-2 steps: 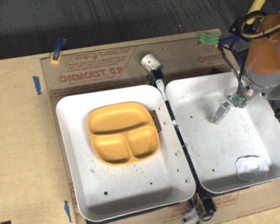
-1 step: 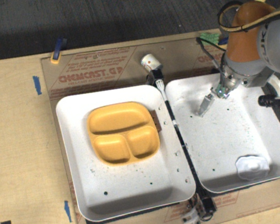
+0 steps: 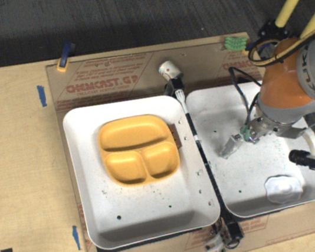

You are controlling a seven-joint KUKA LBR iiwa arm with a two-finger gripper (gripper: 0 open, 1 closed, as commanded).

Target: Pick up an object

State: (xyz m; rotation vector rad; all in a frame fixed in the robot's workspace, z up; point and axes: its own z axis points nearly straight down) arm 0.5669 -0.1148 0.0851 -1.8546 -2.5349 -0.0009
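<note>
**Arm low in the right bin, target unclaimed**

Cardboard-covered worktop, two shallow white bins side by side. Left bin carries a yellow three-compartment plastic tray. Over the right bin, the end effector hovers near the floor; whether it is apart or together, I cannot tell. A soft white lump lies well apart, near the front corner. Judging this the approach step: next comes a clean descent onto something.

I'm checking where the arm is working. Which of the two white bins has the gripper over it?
The right bin: the gripper hangs over its floor, and a white lump lies near its front. The left bin holds a yellow divided tray.
</note>
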